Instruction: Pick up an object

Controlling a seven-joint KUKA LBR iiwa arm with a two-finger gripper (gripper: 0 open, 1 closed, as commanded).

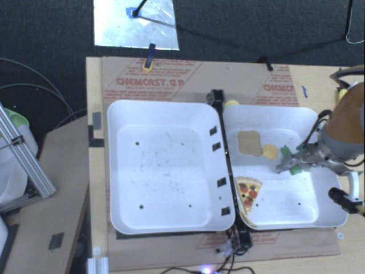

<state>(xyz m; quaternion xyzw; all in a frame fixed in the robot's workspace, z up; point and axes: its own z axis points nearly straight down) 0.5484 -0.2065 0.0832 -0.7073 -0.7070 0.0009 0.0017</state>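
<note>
- Two bins sit side by side on the surface (171,76): left bin (165,170), right bin (296,207).
- In the right bin: bread slice (249,142) behind, round piece (270,151) just right of it, pizza slice (248,192) at the front left.
- The gripper (287,163) is right of the round piece.

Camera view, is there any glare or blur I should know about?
Camera view: glare on the shiny sheet at the top; white bins look bright yet keep detail; gripper and pizza slice slightly soft; soft shadows under the arm.
</note>
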